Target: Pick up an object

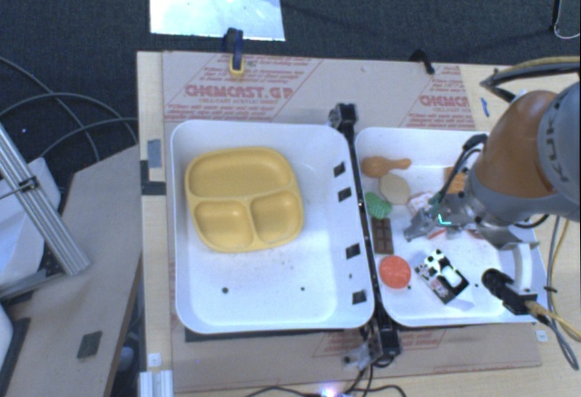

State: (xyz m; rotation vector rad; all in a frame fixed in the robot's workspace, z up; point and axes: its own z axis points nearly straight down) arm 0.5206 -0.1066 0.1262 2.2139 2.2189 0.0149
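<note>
Several small things lie in the right bin (522, 313) at the counter's right side, and the tool (423, 227) hangs low among them, near the bin's middle. Whether it is spread or pressed together, I cannot tell. The closest candidates sit toward the counter's front edge: an orange round piece (395, 271) and a black-and-white toy (442, 275). A yellow tray (243, 198) fills the left bin (195, 300).

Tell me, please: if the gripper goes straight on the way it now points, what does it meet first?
The gripper points toward the view's left and downward. Probably it meets the right bin's floor first, close to the brown bar and the green object. Depth is unclear from this slanted view, so this is a guess.
</note>
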